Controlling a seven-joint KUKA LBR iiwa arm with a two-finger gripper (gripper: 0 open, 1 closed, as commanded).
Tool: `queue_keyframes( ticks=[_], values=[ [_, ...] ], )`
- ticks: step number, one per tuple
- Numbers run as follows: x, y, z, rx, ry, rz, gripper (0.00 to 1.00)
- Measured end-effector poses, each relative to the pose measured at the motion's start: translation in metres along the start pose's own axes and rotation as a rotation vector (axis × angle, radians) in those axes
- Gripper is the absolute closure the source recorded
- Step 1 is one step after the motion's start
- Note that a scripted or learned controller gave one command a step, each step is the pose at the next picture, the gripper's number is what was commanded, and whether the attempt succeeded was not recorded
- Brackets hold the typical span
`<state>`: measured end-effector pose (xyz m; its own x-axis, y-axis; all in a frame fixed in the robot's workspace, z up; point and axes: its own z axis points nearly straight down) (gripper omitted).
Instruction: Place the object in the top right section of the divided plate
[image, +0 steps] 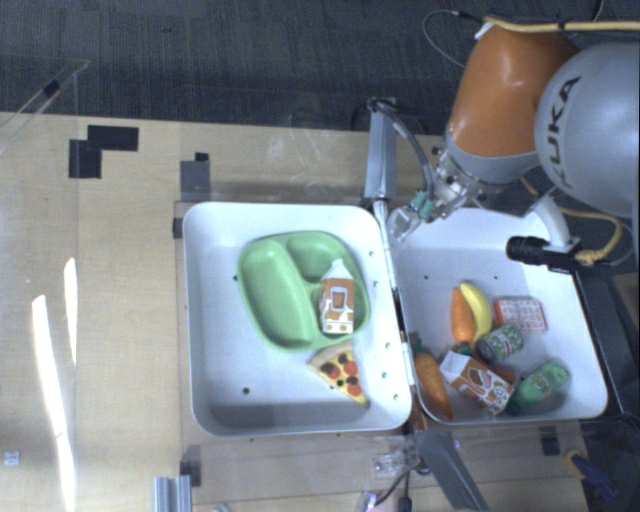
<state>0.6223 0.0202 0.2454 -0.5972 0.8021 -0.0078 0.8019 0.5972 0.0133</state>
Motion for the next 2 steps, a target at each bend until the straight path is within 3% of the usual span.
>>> queue_keyframes(
  ticks=[1,2],
  values=[
    [0.0,0.0,0.0,0.0,0.0,0.0,0.0],
    [-0.026,0.034,-0.022,0.004,0.002,0.048,0.0]
  ],
)
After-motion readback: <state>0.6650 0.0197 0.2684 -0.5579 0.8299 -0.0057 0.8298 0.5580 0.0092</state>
